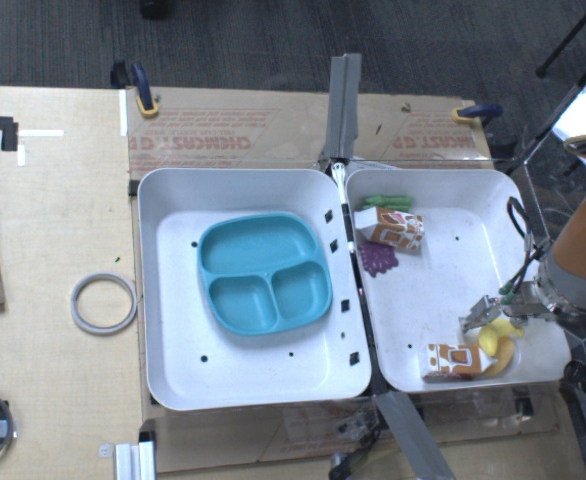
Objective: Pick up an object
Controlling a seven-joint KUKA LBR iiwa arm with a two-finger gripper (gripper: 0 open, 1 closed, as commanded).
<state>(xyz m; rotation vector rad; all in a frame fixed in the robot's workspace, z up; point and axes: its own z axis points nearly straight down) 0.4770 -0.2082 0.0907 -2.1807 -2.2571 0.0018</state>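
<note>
Grey two-finger gripper (485, 315) low in the right white bin's (443, 278) near right corner, finger state cannot be told, just above a yellow plastic banana (496, 350), orange-and-white toy carton (451, 361) beside it, teal divided plate (264, 273) in the left white bin (168, 268).

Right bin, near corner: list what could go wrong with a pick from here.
1. The hand sits low beside the yellow banana-like toy and the small carton, which lie touching; closing here could catch both or nudge one away.
2. Both items lie close to the right bin's near wall, so a shove may wedge them against it.
</note>
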